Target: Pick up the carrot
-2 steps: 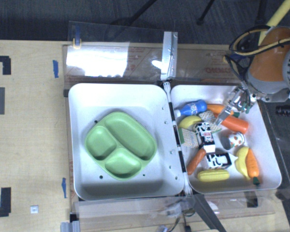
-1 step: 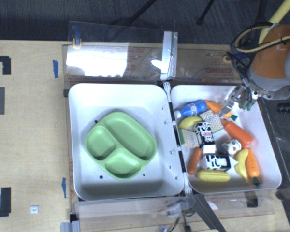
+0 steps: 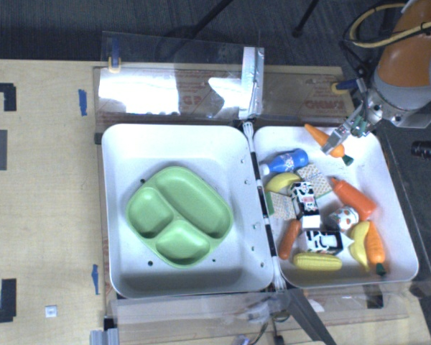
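Carrot | between fingers of end effector | gripped, right bin's far edge

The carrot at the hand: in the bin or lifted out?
Lifted, by the look of it. The small carrot sits at the fingertips of the hand, over the right bin's far corner; whether it clears the floor, cannot tell.

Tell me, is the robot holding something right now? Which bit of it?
Yes, a small carrot. The gripper pinches its lower right end, so the carrot sticks out up and left over the back of the right bin.
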{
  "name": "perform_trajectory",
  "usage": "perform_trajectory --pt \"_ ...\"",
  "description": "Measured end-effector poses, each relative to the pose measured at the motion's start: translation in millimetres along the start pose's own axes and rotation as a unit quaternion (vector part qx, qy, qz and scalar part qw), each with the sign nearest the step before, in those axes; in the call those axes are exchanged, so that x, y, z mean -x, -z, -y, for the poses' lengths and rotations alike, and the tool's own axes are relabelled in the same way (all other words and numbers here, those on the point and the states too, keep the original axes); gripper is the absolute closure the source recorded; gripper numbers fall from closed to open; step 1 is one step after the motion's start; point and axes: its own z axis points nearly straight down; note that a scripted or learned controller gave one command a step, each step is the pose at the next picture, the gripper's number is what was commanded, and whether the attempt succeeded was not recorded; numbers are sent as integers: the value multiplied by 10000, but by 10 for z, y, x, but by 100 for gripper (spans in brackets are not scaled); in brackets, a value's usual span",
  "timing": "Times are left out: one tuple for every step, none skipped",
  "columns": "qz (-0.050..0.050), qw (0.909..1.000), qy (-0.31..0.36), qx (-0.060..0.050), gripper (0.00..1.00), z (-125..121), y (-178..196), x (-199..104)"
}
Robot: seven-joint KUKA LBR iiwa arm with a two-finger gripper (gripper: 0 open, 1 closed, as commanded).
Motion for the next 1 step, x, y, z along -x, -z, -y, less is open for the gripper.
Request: perform_trajectory --pt "5 9874 1582 4 100 45 69 269"
